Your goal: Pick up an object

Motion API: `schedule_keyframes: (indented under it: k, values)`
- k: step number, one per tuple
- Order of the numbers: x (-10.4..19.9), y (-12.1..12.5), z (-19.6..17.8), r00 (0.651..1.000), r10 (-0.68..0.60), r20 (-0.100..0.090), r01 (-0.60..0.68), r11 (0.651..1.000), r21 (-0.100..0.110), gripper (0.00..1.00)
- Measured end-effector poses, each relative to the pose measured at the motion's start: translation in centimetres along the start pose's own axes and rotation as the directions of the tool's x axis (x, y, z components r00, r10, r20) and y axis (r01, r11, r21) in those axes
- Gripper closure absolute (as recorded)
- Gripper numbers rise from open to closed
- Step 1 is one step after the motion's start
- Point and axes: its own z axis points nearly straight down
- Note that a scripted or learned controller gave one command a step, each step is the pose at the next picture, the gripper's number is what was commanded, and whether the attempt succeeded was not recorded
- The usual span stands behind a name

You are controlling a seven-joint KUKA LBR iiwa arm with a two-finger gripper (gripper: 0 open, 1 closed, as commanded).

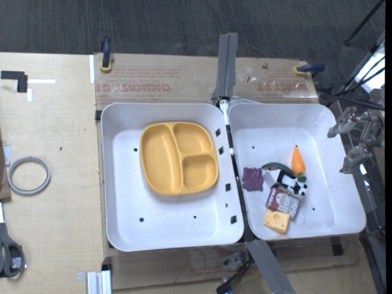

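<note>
I see the candidate objects bunched in the right bin [324, 216]: a toy carrot [297, 160], a dark green curved piece [277, 166], a purple piece [252, 178], a small printed packet [283, 201] and a yellow cheese wedge [277, 221]. A small black-and-white item [296, 185] sits between the carrot and the packet. The left bin [122, 225] bears a yellow divided plate [179, 157].

The gripper [354, 141] hangs over the right bin's outer rim, well apart from the pile, and I cannot tell how it is set.

My worry is the crowding. The green piece, black-and-white item and packet touch or overlap, so a descent there could pinch two things or shove them aside. The packet lies flat and may slip. The purple piece and the cheese wedge, at the cluster's edges, look like safer targets.
</note>
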Motion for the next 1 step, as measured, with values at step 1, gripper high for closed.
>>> schedule_keyframes:
  k: [1]
  values:
    - [-7.37, -1.39, 5.76, 1.0, -0.008, 0.002, 0.008, 1.0, 0.001, 0.0]
